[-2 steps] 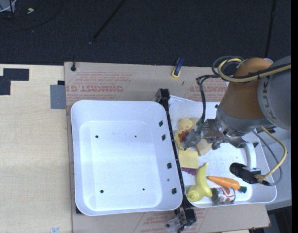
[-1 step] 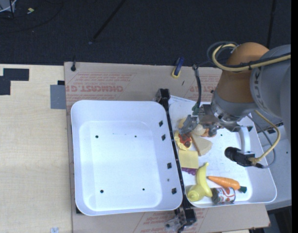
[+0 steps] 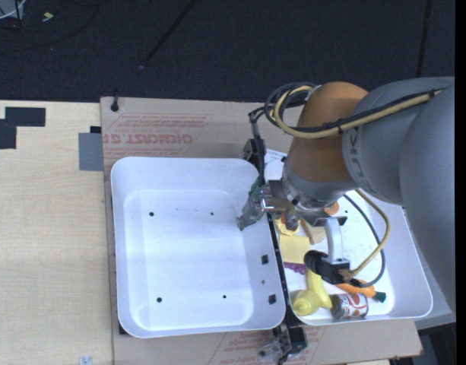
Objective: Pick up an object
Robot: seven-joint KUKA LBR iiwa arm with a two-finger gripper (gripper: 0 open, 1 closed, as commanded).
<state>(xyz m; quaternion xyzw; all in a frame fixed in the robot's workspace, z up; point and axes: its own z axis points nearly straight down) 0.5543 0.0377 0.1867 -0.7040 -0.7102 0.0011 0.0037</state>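
Arm (image 3: 369,139) reaching in from right, bent low over right bin (image 3: 415,280), wrist over inner wall. Gripper (image 3: 297,223) hidden under wrist; grip state impossible to tell. Yellow object (image 3: 312,299), orange object (image 3: 359,286), small can (image 3: 350,306) clustered in right bin's near corner.

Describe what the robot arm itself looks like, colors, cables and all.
The arm is thick, rounded and grey, with a glossy orange band above the wrist. Yellowish and black cables loop around the orange part, and another cable curves down by the wrist. Below the band sits a grey metal wrist with darker fittings.
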